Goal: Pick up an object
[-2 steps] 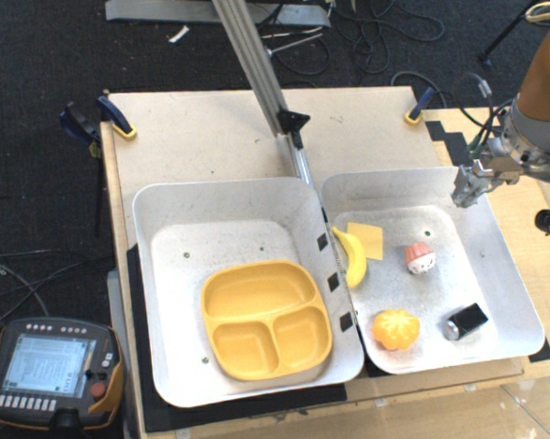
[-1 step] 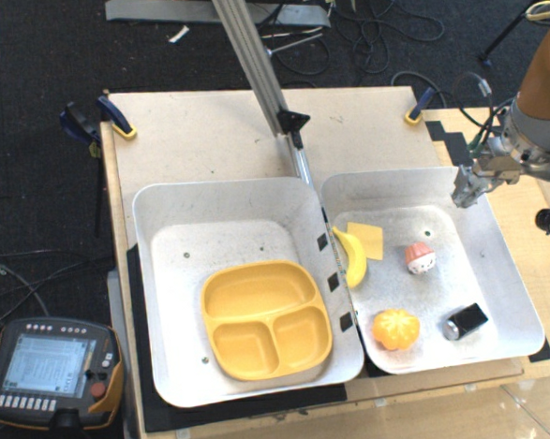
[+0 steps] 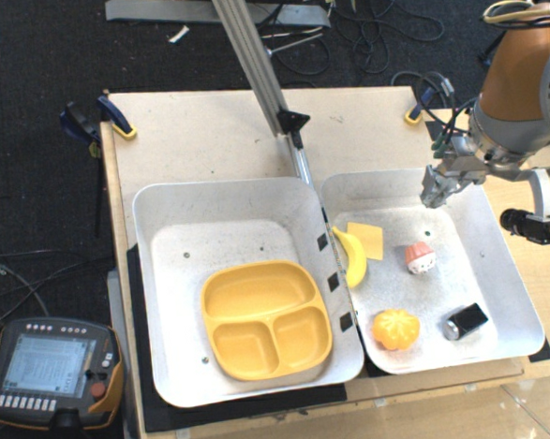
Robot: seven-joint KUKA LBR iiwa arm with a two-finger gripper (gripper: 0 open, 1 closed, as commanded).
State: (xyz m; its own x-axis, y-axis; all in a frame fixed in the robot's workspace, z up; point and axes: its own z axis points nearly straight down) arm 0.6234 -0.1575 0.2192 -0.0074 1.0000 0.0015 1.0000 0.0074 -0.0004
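The claw (image 3: pixel 435 189) hangs over the far corner of the right bin (image 3: pixel 502 245), and whether it's spread or pinched I can't tell, so I'd say it's only approaching, and next must drop toward the small strawberry toy (image 3: pixel 420 257) nearest below, short of the banana (image 3: pixel 354 258).

Bench: pale board (image 3: pixel 203 134), bearing both bins.
Clamps: one at the bench's far left corner (image 3: pixel 108 113), one at its far right corner (image 3: pixel 426 100).
Pole: grey metal bar (image 3: pixel 254 60), slanting down between the bins.
Handheld controller: on the floor, lower left (image 3: pixel 46 371), screen lit.
Cables: tangled on the dark floor beyond the bench (image 3: pixel 383 19).
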